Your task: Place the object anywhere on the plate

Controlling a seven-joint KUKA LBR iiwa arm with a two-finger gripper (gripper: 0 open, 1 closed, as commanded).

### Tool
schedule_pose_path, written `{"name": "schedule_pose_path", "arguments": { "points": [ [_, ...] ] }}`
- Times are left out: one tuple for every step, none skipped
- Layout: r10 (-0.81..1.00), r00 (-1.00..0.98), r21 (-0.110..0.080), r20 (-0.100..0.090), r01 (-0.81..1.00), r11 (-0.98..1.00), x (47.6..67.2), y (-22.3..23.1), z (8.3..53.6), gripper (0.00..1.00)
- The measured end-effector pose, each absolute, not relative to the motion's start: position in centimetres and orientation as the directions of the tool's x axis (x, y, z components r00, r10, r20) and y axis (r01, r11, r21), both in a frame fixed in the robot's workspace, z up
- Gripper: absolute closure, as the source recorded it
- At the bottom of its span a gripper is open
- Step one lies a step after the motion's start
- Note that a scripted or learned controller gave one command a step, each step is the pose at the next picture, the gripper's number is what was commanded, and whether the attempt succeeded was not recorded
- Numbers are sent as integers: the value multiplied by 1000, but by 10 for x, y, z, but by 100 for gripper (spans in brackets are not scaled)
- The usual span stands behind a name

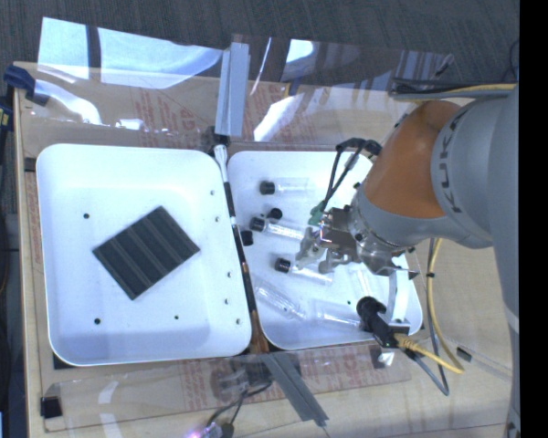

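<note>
A dark ribbed square plate (146, 251) lies tilted in the left bin (73, 167). Several clear tubes with black caps lie in the right bin (283, 336): one near the back (283, 186), one in the middle (267, 224), and one by the gripper with its cap (282, 265) showing. My gripper (315, 249) hangs low over the middle of the right bin, right next to that last tube. I see nothing clearly held.
More clear tubes (280, 301) lie along the front of the right bin. A small black cap (247, 237) sits against the wall between the bins. The grey and orange arm (420, 181) covers the right bin's right side.
</note>
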State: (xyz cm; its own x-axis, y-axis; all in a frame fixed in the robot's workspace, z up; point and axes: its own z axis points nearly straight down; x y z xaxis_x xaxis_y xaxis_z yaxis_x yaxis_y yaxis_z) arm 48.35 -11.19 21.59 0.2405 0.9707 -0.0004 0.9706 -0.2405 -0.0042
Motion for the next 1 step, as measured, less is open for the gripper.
{"name": "schedule_pose_path", "arguments": {
  "points": [
    [979,205,-5,-1,979,-205,528,-23,190,100]
  ]
}}
